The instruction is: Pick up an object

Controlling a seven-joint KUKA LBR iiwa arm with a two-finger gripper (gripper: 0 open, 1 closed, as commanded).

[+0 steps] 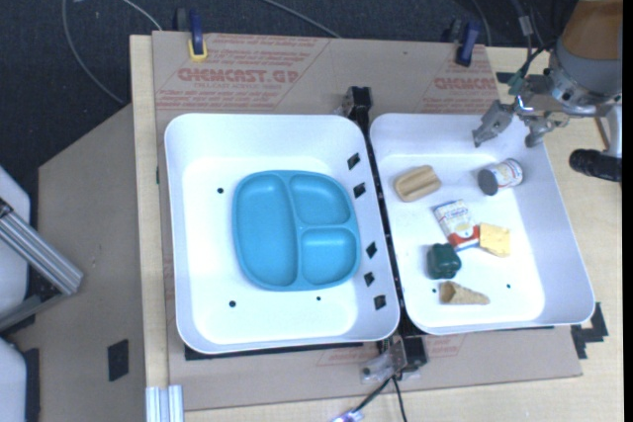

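Gripper (512, 126) hangs spread open with nothing in it at the upper right, just above the little can (500, 177) in the right bin (564, 242).

I look down from one camera fixed high above the table (257, 64), tilted a bit. It sits far enough back to take in both white bins: the left bin (198, 143), the right bin (554, 242), plus dark floor (79, 35) beyond.
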